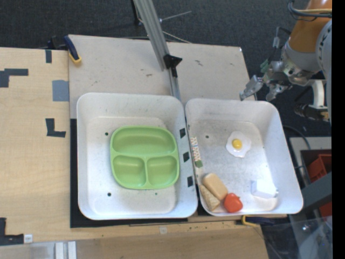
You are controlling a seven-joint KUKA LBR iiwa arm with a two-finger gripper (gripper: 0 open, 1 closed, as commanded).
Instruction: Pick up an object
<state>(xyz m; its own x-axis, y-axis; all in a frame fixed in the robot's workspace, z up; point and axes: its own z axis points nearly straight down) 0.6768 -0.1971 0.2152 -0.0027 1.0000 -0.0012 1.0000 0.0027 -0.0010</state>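
Observation:
The right bin (280, 144) holds a toy fried egg (237, 144) near its middle, a tan bread-like block (213, 190) and a red tomato-like piece (233, 203) at the front, and a small white object (263, 189) at the front right. My gripper (260, 88) hovers above the bin's back right corner, outside its rim, with its fingers spread apart and nothing between them. The egg lies well in front of the gripper.
The left bin (86, 144) holds a green divided plate (144, 156). A slanted metal pole (153, 28) stands behind the bins. A blue and yellow clamp (72, 50) sits at the board's back left corner.

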